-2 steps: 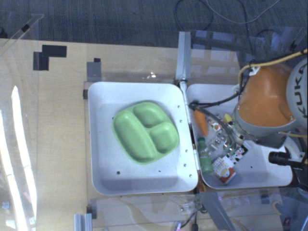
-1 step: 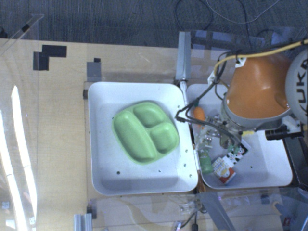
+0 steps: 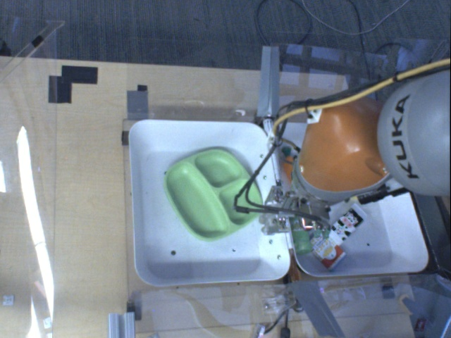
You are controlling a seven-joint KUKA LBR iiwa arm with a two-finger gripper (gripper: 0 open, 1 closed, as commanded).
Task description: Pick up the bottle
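The pincer hangs over the ridge between two bins; whether it is open I cannot tell. One green tray lies in the left bin, with bare floor around.

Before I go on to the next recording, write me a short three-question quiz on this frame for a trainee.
1. True or false: the green divided plate lies in the left bin.
2. Over which part of the bench does the gripper sit?
A. the far left edge of the left bin
B. the seam where the two bins meet
C. the bare bench beyond both bins
3. Fill in: the arm's wrist band is ____ in colour.

Key
1. True.
2. B; it sits by the left wall of the right bin, above a small cluster of items that may include the bottle.
3. Orange.
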